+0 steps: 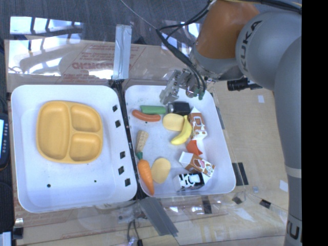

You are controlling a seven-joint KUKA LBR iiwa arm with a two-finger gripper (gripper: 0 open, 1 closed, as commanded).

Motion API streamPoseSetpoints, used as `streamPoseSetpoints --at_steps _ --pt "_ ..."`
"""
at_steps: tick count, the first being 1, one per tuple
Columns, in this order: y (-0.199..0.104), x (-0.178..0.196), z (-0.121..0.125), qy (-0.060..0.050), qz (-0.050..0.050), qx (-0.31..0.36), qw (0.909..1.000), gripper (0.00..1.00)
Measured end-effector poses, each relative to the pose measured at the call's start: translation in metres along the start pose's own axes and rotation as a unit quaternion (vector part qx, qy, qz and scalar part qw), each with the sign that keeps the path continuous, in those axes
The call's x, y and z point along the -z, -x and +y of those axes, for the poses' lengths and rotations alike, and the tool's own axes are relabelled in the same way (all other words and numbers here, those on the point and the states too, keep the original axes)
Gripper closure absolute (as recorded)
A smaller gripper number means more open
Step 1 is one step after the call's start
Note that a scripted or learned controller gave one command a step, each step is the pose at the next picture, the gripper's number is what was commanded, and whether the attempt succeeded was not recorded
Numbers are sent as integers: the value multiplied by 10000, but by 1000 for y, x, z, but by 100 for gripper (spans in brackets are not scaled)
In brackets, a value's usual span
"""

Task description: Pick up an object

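My gripper hangs over the far end of the right bin, open, with nothing between its fingers. Just below it lie a green stick-shaped toy and a black block. Nearby are a red sausage, a yellow lemon and a banana. Further toward the front lie a carrot, a pale yellow potato shape, an ear of corn, an orange wedge and small printed cartons.
The left bin holds a yellow three-compartment plate. A black ridge with clips divides the two bins. The grey arm with its orange band comes in from the upper right, trailing black cables.
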State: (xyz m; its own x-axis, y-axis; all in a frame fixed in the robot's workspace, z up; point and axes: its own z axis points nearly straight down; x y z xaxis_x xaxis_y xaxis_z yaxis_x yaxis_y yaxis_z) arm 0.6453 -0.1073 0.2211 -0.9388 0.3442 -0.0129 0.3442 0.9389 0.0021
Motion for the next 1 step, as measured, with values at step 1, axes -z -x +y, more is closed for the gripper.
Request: streamPoseSetpoints --at_steps 1 --pt "-40 -107 -33 -25 108 -51 9999 100"
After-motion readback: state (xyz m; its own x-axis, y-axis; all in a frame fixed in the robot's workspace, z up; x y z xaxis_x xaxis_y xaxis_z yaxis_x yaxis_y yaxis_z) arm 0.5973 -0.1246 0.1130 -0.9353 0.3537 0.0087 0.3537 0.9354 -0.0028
